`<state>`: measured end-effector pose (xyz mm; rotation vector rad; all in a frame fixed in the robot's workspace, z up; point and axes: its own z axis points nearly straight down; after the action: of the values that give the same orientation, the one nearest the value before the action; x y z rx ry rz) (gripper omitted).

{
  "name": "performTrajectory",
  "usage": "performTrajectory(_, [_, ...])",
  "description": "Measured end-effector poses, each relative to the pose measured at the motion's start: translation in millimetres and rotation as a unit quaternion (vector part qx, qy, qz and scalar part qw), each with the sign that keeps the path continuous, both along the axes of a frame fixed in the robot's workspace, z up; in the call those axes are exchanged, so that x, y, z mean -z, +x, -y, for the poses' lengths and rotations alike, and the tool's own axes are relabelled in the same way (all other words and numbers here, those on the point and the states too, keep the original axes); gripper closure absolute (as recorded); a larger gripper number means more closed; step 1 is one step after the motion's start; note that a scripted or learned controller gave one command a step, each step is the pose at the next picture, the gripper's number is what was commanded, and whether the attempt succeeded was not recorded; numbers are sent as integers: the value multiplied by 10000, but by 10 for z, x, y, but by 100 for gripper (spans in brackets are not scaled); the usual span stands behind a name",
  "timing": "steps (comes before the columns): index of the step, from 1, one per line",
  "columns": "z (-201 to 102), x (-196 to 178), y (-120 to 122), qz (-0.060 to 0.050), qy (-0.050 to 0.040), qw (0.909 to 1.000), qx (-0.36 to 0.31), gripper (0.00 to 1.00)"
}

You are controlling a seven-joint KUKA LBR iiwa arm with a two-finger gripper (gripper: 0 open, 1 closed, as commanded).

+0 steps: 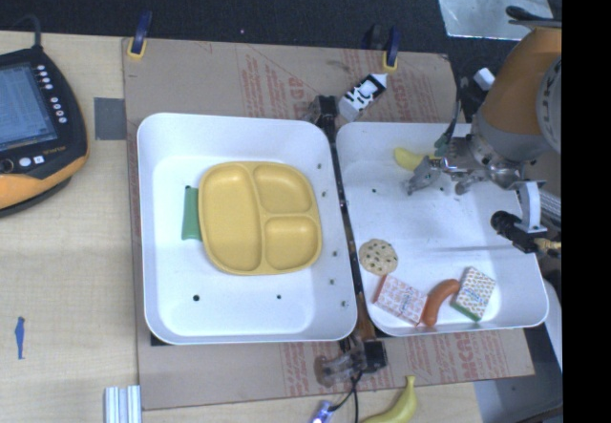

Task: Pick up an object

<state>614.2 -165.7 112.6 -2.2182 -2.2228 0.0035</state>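
Observation:
In the right bin, my gripper hangs over the far part, open, with nothing between its fingers. A small yellow piece lies just to the left of it, beyond the left finger. Toward the near edge lie a round cookie, a pink packet, a reddish sausage and a green-and-white packet. The grey arm with its orange band comes in from the right.
The left bin holds a yellow divided plate with a green flat piece under its left edge. A black-and-white item and a banana lie outside the bins. A teach pendant sits far left.

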Motion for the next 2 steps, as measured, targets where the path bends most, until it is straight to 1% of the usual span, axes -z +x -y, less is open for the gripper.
performTrajectory(1, [-655, 213, 413, -25, 6, 10000, -11, 0])
performTrajectory(2, [262, 38, 419, 5, 2, 10000, 3, 0])
